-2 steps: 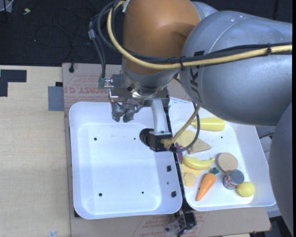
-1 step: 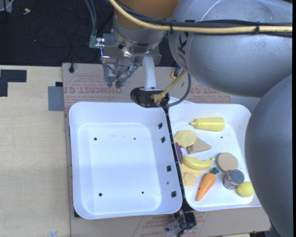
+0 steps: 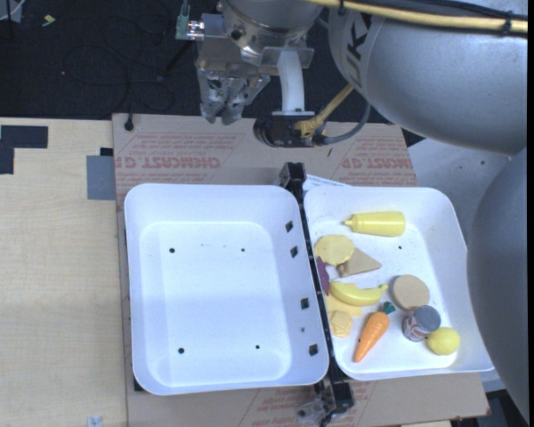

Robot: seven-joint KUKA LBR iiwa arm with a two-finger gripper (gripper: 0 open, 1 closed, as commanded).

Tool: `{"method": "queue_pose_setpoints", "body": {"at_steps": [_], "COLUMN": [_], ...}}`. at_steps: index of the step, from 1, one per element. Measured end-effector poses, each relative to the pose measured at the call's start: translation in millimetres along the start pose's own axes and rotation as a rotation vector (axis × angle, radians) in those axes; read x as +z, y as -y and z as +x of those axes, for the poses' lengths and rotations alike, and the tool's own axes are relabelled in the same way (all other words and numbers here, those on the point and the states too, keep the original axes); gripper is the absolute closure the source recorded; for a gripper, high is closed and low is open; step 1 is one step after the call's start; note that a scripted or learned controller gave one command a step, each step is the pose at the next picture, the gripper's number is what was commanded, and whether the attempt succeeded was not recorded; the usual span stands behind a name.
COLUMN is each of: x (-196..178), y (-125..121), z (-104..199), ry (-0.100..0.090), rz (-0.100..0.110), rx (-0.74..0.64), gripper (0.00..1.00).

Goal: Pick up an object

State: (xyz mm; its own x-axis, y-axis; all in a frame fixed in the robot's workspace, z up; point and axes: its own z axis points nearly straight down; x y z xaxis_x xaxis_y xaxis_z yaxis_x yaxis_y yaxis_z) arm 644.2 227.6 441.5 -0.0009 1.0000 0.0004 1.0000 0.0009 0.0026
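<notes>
Bins sit side by side on the bench. Left bin (image 3: pixel 151 238) is white. Right bin (image 3: pixel 445 229) holds toy food: a banana (image 3: pixel 356 293) near its middle, a carrot (image 3: pixel 371 334) by its front edge, a yellow bottle (image 3: pixel 376 223) near its back edge, and a lemon (image 3: pixel 443 341) in its front right corner. High up past the back edge of the left bin hangs the gripper (image 3: pixel 229 103), its fingers close together, pinching nothing.

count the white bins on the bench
2. The left bin sits beside the right bin, which holds the toy food. No others visible.
</notes>
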Motion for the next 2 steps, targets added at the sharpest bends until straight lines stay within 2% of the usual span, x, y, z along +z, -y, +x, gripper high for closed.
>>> {"method": "queue_pose_setpoints", "body": {"at_steps": [1,2], "x": [-49.3,-45.7], "y": [0.6,0.8], "z": [15.9,15.9], "ry": [-0.001,0.002], "rz": [0.001,0.007], "rx": [-0.002,-0.003], "gripper": [1.0,0.0]}}
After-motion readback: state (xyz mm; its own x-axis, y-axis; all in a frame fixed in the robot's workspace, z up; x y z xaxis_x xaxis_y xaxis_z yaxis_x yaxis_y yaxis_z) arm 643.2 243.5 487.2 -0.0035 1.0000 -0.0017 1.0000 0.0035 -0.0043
